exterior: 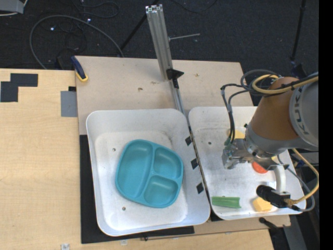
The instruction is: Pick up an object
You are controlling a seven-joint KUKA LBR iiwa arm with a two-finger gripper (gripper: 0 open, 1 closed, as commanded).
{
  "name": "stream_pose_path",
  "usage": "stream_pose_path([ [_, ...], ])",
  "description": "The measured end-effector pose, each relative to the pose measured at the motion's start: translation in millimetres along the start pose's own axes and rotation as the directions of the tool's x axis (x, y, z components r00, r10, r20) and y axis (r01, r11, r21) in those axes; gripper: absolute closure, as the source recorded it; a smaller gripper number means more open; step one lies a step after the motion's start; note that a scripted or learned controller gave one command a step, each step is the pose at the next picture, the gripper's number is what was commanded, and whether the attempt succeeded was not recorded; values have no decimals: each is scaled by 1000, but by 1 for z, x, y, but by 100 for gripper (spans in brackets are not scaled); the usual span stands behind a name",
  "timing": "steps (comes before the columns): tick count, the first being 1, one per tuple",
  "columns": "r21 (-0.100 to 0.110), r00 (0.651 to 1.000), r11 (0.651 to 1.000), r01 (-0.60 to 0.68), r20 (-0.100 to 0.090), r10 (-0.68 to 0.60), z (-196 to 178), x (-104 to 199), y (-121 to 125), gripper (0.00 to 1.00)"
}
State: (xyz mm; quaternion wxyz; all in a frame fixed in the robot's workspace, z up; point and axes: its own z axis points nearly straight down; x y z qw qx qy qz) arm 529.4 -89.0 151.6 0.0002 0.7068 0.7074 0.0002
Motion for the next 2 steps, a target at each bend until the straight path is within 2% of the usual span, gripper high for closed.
stream_pose_path([
  [1, -2, 1000, 1000, 1, 0, -1, -53, 3, 11, 100],
  [2, -3, 1000, 1000, 0, 1, 0, -111, -6, 6, 100],
])
